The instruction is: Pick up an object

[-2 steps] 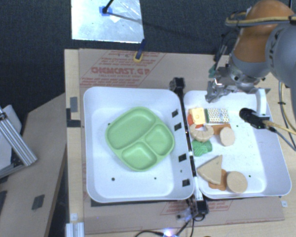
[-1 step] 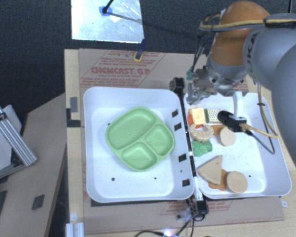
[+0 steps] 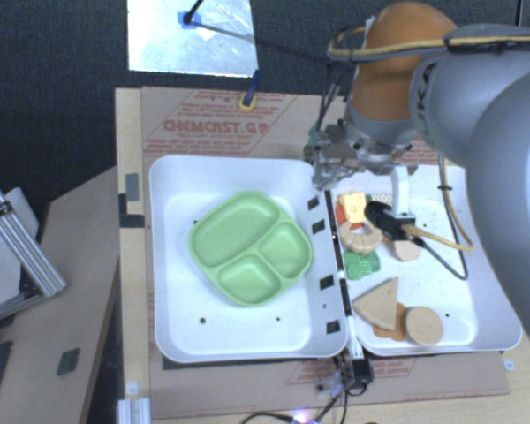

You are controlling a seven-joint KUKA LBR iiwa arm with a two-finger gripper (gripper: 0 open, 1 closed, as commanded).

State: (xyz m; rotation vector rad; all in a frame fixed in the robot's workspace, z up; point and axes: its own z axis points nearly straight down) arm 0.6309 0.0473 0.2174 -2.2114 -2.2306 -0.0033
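Sitting in left bin (image 3: pixel 172 325): green three-compartment plate (image 3: pixel 250 247) | lying in right bin (image 3: pixel 477 321): tan wedge (image 3: pixel 377 302), round disc (image 3: pixel 424 325), green piece (image 3: pixel 360 267), yellow block (image 3: pixel 352 208) | reaching in from right, hovering over right bin's far-left corner: gripper (image 3: pixel 327 177), grip state impossible to tell

Pale green plate (image 3: pixel 251 248) in white bin (image 3: pixel 172 237), tan wedge (image 3: pixel 378 303)

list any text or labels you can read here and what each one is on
"CHEMCAST. G P" in red print, last letters unsure, on the cardboard sheet beyond the left bin.
More red print on the cardboard's near edge, too small to read.
No print that I can read on the green tray, the food pieces or the arm.
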